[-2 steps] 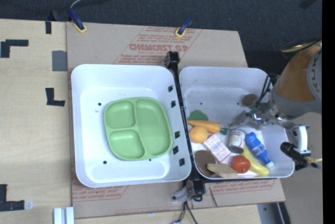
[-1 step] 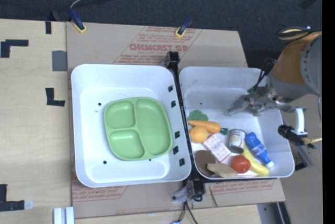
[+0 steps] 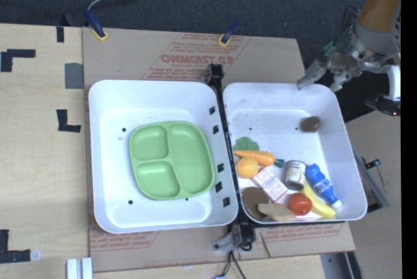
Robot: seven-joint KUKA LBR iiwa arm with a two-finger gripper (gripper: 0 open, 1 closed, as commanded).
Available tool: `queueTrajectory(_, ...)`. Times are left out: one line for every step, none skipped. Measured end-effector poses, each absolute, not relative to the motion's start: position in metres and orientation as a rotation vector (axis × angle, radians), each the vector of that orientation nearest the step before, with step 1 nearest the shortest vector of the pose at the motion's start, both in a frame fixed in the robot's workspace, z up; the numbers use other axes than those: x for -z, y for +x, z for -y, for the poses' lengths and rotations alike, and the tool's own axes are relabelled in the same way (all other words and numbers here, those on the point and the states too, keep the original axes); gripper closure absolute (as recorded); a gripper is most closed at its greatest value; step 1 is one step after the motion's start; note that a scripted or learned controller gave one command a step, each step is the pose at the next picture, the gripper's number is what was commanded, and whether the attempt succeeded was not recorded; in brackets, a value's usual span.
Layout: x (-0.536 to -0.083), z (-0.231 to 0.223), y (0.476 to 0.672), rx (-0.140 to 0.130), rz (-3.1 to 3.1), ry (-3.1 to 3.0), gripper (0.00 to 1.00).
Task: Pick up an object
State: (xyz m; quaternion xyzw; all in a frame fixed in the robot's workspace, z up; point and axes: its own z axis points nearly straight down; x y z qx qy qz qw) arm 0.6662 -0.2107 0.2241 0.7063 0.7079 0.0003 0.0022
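Cardboard-covered bench (image 3: 189, 53): left bin (image 3: 107, 141) holds green divided plate (image 3: 172, 159); right bin (image 3: 332, 141), toy food heap. Gripper (image 3: 322, 77) above far right rim, jaws apart, nothing held.

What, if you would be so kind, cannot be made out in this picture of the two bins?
- Gripper: small and blurred in the camera view; finger state unclear.
- Arm: cut off by the upper right edge.
- Small can: label too small to read.
- Brown pieces at the right bin's near corner: overlapping, kind unclear.
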Motion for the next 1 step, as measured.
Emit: queueTrajectory(-0.1616,0.2239,0.6097,0.004,-2.223,2.223,0.00)
